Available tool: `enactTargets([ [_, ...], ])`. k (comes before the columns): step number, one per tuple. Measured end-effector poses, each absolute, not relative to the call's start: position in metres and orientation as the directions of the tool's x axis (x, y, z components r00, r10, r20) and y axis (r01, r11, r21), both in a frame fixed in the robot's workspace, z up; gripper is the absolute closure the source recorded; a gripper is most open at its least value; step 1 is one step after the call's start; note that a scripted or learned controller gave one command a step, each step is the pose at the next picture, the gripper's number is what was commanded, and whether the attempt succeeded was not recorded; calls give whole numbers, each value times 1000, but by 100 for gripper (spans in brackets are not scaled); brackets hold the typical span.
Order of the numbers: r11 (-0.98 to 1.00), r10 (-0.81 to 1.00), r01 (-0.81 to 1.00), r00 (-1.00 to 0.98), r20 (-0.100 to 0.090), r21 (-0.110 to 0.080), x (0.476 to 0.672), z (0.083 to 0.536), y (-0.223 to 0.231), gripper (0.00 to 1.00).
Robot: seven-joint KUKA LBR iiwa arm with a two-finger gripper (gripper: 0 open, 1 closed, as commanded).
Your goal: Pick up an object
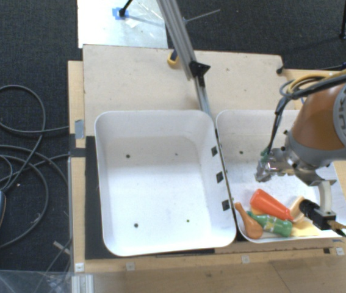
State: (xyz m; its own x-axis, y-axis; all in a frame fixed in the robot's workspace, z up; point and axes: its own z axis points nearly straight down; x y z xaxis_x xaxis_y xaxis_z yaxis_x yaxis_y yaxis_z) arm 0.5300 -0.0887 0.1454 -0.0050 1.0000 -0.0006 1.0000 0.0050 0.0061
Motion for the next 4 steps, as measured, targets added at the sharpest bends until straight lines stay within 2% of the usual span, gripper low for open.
enactTargets([
  [1, 6, 1000, 1000, -6, -1, 7, 532, 199, -89, 100],
  [3, 12, 1000, 1000, -12, 2, 3, 571, 195, 13, 100],
  [4, 11, 1000, 1000, -11, 3, 4, 591, 214, 65, 100],
])
